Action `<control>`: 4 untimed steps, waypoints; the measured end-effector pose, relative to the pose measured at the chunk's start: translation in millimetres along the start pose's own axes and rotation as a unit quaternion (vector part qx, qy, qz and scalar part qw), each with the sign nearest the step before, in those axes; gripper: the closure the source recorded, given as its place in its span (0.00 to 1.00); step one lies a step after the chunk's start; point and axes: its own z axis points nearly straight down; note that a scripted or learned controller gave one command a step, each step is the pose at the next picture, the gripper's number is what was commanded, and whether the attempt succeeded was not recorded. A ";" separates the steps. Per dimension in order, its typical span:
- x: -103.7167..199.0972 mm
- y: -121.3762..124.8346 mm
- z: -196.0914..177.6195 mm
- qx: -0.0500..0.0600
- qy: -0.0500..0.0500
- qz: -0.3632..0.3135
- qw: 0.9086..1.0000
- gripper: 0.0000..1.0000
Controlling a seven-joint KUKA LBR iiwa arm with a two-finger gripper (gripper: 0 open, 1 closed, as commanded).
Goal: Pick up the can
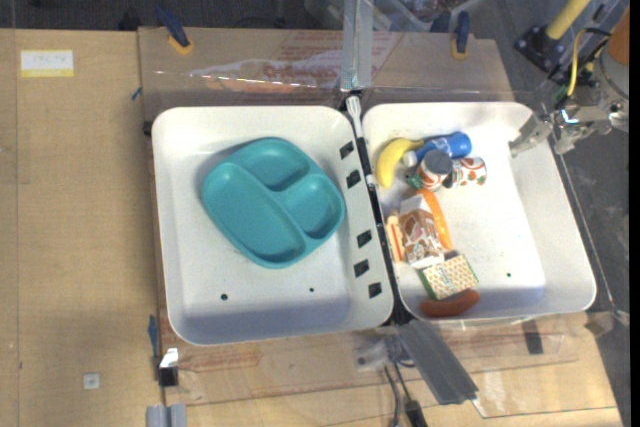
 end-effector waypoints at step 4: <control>57.2 33.4 109.7 -0.002 -0.001 0.096 0.995 0.00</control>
